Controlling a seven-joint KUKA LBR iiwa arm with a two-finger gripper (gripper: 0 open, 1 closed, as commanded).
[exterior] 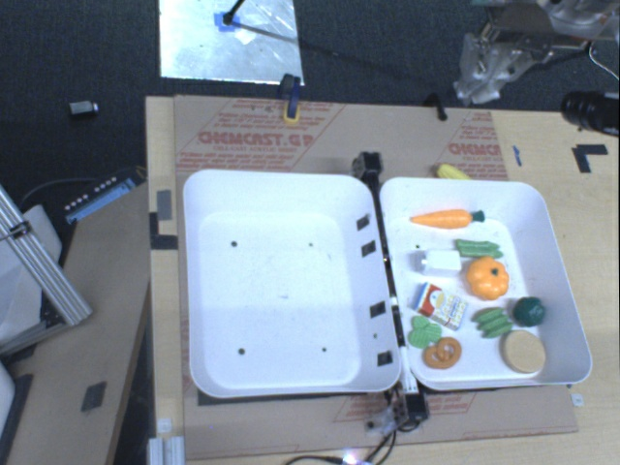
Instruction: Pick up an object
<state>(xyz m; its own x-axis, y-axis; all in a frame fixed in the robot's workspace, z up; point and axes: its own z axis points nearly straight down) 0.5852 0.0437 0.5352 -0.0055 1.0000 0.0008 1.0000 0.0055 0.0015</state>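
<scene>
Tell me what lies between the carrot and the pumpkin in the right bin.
In the camera view, a green bean pod lies between the carrot and the pumpkin.

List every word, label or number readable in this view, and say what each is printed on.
"CHEMCAST GP", red, partly legible: on the brown sheet behind the left bin.
The same red print repeats at the sheet's right rear and front edge: too blurred to read.
Small food box in the right bin: colourful printing, too small to read.
</scene>
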